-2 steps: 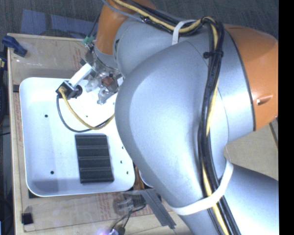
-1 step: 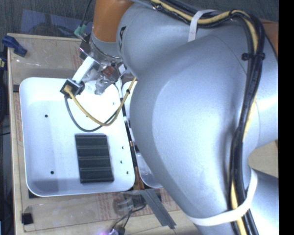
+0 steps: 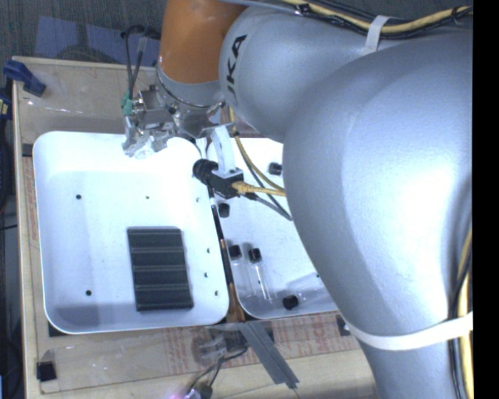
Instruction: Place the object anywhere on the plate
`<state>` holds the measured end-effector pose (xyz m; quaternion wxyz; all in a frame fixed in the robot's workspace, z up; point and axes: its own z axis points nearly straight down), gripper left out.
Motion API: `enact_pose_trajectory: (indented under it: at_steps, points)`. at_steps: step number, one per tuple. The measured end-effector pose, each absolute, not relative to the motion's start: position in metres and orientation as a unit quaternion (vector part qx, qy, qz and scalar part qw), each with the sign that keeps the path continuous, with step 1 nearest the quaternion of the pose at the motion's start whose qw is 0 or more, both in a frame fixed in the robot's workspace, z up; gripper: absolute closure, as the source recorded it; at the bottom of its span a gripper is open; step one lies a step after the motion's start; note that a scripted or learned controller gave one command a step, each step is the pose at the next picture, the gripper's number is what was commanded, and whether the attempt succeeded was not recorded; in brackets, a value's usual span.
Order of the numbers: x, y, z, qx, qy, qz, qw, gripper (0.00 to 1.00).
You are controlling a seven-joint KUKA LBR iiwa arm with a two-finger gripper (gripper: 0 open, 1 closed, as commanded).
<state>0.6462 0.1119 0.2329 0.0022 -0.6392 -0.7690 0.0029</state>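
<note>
**Operator:** Plate position?

**Technician:** The plate is a dark, ribbed rectangle. It lies flat on the floor of the left bin, towards the near wall and roughly midway across. Nothing rests on it.

**Operator:** Object position?

**Technician:** Small clear tubes with dark caps lie on the floor of the right bin, near its near-left corner. The arm covers the rest of that bin. All visible tubes are well apart from the plate, with the two bin walls between them.

**Operator:** Gripper position?

**Technician:** The gripper is at the far rim of the left bin, below the orange band. It is well apart from the plate.

**Operator:** Gripper state?

**Technician:** I cannot tell. Pale metal parts there blur against the white rim, so I cannot confirm whether it is released, clenched or grasping a tube.

**Operator:** Other items?

**Technician:** A yellow cable runs from a black fitting across the right bin's left wall. Both bins sit on the wooden bench.
</note>
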Motion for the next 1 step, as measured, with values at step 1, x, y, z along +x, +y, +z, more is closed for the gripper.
enact_pose_trajectory:
  at_steps: [1]
  points:
    - [0.5439,0.1169,0.1116,-0.68,-0.733,0.0035,0.003,1.0]
